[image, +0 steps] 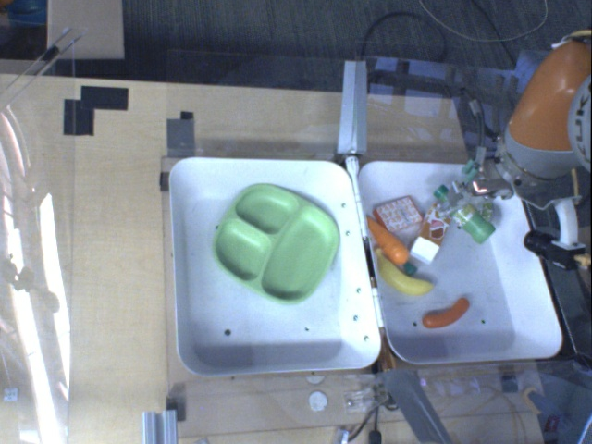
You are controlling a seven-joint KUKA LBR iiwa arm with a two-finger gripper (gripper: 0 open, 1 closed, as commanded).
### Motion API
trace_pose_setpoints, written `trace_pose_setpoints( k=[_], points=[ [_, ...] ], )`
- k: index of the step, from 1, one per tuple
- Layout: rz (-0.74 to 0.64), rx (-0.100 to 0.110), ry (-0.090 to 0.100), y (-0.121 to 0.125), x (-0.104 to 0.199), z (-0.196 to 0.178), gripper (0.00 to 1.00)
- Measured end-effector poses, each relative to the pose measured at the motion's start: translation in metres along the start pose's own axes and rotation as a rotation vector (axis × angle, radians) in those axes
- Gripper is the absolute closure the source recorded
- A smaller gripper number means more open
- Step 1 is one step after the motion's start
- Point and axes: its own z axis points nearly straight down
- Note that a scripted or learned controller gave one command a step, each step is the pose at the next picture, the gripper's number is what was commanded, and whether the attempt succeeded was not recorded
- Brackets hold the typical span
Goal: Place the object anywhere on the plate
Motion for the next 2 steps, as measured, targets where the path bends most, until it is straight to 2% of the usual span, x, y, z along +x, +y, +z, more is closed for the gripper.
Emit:
trace_pose_setpoints(
  k=[1,2],
  points=[
    [0.050,0.001,0.003,-0.002,0.121,-0.015,1.00],
    [-0.140,0.000,0.003,0.022,0.191,-0.015,1.00]
  ],
)
